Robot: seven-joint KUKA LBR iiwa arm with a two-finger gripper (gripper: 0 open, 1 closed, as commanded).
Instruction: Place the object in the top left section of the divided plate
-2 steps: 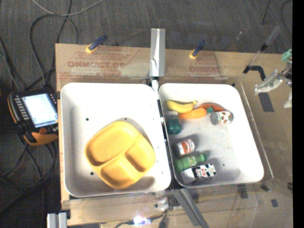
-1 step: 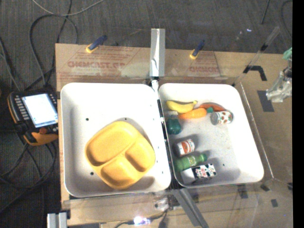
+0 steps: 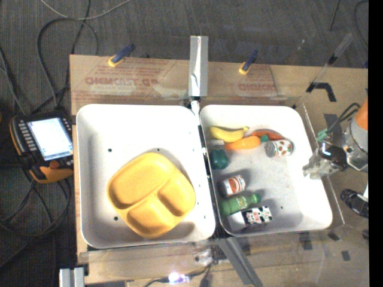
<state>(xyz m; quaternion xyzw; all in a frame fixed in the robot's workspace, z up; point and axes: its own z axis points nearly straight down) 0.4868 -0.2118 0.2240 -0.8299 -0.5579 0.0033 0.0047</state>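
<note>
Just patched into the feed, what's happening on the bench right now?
The arm's claw sits over the right rim of the right bin, and nothing can be seen in it. That bin holds the loose items: a banana, a carrot, a small can, a green bottle and a few more. The yellow divided plate lies in the left bin with nothing in its sections, so no object has been placed yet.
</note>
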